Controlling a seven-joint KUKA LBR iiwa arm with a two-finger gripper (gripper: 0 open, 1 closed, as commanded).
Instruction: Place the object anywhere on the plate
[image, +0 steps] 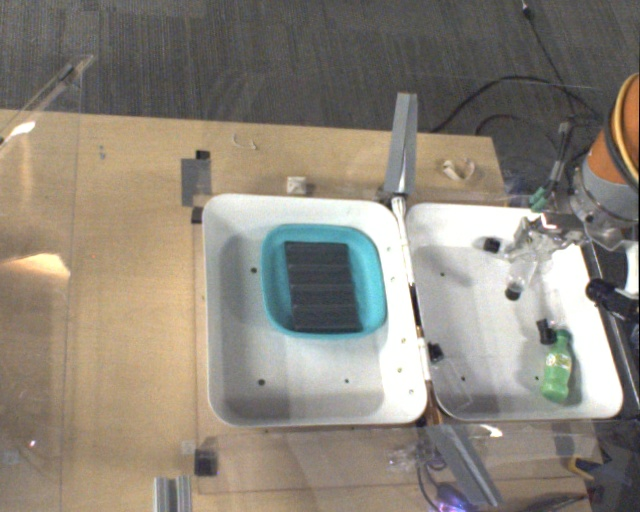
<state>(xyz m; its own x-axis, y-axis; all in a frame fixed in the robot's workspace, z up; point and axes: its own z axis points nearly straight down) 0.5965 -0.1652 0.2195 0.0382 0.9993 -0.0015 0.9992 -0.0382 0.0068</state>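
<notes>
Bottle (557, 368), green with a dark cap, lies on its side in the near right corner of the right bin (470, 395), close against that bin's right wall and well apart from the plate (372, 262). Plate, teal and square with a dark ribbed insert (321, 286), sits in the left bin (235, 385), on the far side of the divider (412, 300) from the bottle. Gripper (518, 270) hangs over the far part of the right bin, beyond the bottle and toward the divider from it; its fingers (513, 290) look slightly parted with nothing between them, though clear parts and glare make the gap hard to read. Task status, by judgement: nothing grasped, nothing placed. Risks: bottle near the bin wall leaves little room for a finger on that side, so a descent there may strike the wall or nudge the bottle aside. Rounded, smooth body lying flat may roll or squirt out of a closing pinch, most of all if gripped across the cap end. A weak hold may give way on the carry over the divider, dropping the bottle short of the plate. Ribbed insert may let a released bottle roll toward the plate's raised rim.
</notes>
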